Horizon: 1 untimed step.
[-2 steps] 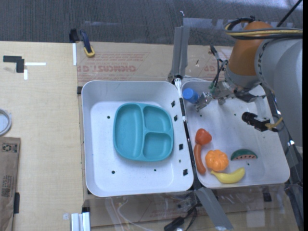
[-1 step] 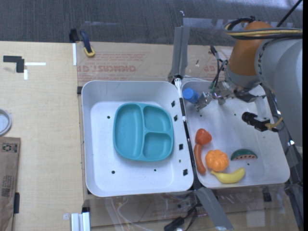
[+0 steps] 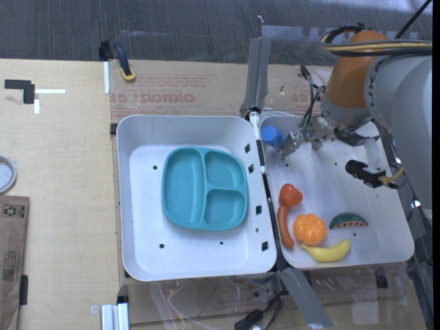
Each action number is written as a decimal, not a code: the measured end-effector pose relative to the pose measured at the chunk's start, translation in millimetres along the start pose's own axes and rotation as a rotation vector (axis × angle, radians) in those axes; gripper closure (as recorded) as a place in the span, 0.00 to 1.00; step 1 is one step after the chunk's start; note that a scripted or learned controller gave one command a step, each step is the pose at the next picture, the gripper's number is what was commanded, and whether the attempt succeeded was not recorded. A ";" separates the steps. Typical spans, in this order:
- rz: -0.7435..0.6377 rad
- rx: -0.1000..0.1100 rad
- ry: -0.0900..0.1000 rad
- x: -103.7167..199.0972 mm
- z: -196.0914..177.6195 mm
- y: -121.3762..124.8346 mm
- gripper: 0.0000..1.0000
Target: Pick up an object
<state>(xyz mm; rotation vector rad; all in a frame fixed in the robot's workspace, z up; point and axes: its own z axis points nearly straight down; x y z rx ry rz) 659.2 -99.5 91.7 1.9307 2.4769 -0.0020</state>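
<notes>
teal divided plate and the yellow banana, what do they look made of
The teal three-compartment plate looks like moulded plastic: even colour, soft sheen, rounded ridges. The yellow toy banana also looks plastic, smooth and uniformly coloured, though foam or rubber cannot be ruled out.

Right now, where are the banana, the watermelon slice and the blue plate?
banana (image 3: 327,251): camera view, middle of its yellow curve.
watermelon slice (image 3: 348,221): camera view, its red flesh.
blue plate (image 3: 180,188): camera view, floor of its big left compartment.

Teal divided plate (image 3: 205,188) in left bin (image 3: 130,205); tape roll (image 3: 5,175) far left.
</notes>
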 end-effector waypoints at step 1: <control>0.000 0.000 0.000 0.0 0.0 0.0 0.00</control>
